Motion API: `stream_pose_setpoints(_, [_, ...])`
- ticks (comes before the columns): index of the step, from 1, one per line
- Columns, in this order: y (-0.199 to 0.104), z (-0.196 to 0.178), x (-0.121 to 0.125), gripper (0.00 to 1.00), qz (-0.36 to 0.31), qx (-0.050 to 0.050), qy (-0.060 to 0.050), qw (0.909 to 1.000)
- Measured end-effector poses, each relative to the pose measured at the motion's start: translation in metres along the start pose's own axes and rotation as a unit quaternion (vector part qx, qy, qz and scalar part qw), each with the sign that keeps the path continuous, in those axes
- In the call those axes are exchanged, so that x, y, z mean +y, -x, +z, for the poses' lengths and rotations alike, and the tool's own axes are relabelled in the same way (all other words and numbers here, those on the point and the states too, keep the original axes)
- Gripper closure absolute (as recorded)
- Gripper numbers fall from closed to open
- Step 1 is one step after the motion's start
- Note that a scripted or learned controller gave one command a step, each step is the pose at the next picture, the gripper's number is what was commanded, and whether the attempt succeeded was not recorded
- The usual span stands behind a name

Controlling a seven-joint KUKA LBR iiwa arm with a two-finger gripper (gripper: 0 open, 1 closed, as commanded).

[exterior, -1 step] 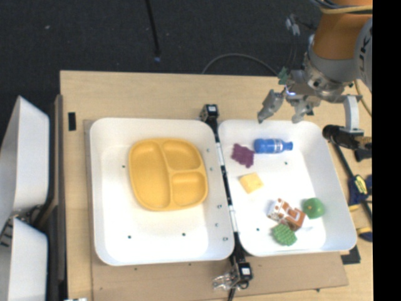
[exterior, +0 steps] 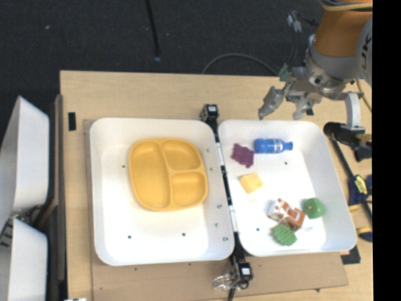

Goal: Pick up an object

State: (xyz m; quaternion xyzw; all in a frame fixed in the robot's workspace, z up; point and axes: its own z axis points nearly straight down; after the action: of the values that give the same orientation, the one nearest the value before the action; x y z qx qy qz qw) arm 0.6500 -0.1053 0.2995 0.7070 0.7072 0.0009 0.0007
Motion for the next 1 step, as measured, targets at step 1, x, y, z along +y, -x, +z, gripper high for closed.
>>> stream_pose_setpoints(1, [0.0054,0.0443,0.0048,0.00,0.001,-0.001,-0.003,1.0000])
